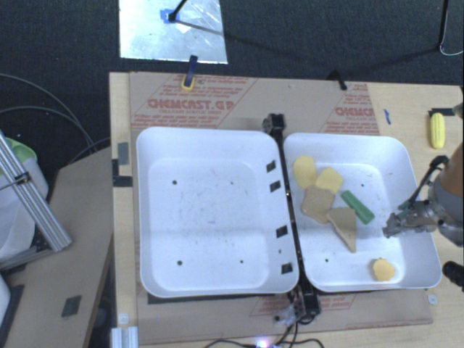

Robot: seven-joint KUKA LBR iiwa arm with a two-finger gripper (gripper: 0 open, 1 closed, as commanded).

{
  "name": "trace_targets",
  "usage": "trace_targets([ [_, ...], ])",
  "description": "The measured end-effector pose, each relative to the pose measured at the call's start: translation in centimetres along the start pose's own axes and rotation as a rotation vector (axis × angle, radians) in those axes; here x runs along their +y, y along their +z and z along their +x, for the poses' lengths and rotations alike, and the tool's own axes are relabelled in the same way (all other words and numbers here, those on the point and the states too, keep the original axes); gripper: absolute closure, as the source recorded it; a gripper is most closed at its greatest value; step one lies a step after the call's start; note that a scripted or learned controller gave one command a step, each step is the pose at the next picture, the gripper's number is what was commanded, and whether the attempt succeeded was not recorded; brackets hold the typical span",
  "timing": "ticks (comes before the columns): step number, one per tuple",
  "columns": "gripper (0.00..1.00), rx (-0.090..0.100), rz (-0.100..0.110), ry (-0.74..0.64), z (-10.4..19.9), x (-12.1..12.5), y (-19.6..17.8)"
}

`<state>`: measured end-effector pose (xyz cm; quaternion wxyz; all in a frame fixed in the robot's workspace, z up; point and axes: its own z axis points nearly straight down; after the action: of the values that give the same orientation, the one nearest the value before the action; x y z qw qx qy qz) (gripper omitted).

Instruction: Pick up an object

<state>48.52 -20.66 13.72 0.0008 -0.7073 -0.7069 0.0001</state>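
The hand (395,225) is hovering low inside the right bin (406,158), near the green block (357,206); I cannot tell its opening.

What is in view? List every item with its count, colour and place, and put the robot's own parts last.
shallow white plastic bins: 2, white, side by side on the bench; left one bears no items.
round yellow pieces: 3, yellow; two touching near the right bin's upper left, one near its lower right corner.
flat tan wedge-shaped pieces: 2, tan, overlapping in the right bin's middle.
green stick-shaped block: 1, green, tilted, beside the tan pieces.
brown cardboard sheet: 1, printed red, under both bins.
yellow corn-shaped toy: 1, yellow, on the cardboard right of the bins.
gripper: 1, grey, over the right bin's right side; nothing visible between its fingers.
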Motion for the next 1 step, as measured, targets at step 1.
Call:
trace_targets([
  [1, 1.0, -0.003, -0.006, -0.004, -0.03, 0.29, -1.21],
])
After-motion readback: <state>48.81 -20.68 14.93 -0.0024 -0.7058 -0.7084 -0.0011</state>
